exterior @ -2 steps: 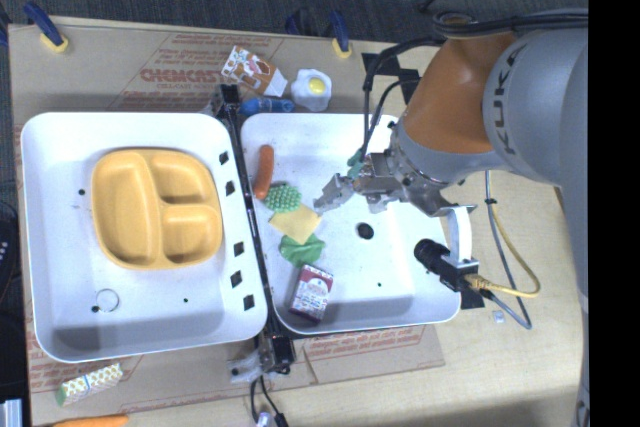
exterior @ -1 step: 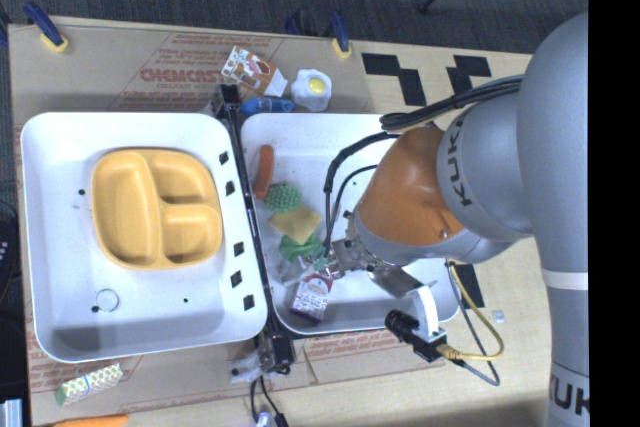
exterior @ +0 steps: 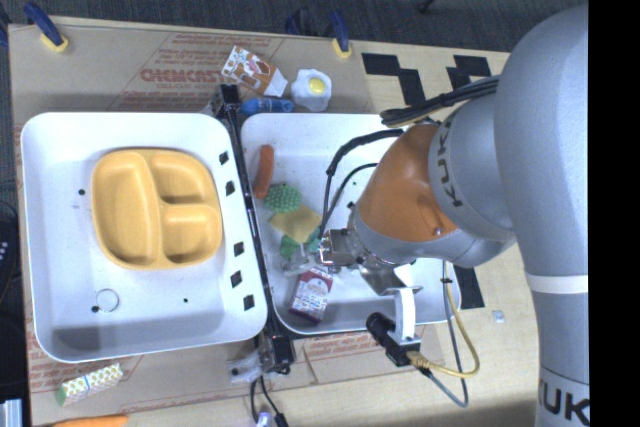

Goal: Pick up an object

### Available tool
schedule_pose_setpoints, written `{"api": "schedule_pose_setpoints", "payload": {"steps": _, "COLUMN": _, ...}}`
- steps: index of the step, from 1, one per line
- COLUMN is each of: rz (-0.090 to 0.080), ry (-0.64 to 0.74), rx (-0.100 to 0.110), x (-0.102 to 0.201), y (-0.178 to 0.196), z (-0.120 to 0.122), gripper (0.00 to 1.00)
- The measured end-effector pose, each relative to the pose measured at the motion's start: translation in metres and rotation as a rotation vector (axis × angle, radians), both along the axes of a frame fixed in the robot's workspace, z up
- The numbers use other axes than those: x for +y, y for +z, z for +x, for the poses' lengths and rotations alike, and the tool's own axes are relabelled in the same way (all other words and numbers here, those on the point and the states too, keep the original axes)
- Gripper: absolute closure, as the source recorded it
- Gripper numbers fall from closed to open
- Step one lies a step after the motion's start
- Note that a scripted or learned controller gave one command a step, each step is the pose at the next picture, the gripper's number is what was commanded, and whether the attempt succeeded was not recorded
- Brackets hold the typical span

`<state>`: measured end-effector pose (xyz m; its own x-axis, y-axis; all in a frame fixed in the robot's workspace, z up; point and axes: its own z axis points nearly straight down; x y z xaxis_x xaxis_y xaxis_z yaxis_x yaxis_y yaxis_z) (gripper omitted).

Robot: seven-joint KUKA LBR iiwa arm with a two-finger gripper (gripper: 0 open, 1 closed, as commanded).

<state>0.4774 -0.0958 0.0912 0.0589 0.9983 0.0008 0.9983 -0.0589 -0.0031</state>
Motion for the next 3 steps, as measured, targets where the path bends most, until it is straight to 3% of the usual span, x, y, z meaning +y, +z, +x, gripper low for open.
{"api": "schedule_pose_setpoints", "payload": {"steps": 1, "rz": 0.000, "ry": 0.005, "rx": 0.001, "x": 0.000, "y": 0.010, "z": 0.000, "gripper": 1.00}}
{"api": "schedule_pose_setpoints", "payload": {"steps": 2, "rz": 0.000, "ry": 0.005, "rx": 0.001, "x": 0.000, "y": 0.010, "z": 0.000, "gripper": 0.00}}
{"api": "schedule_pose_setpoints", "payload": {"steps": 3, "rz": 0.000, "ry": -0.147, "rx": 0.001, "x": -0.006, "y": 0.000, "z": 0.048, "gripper": 0.00}}
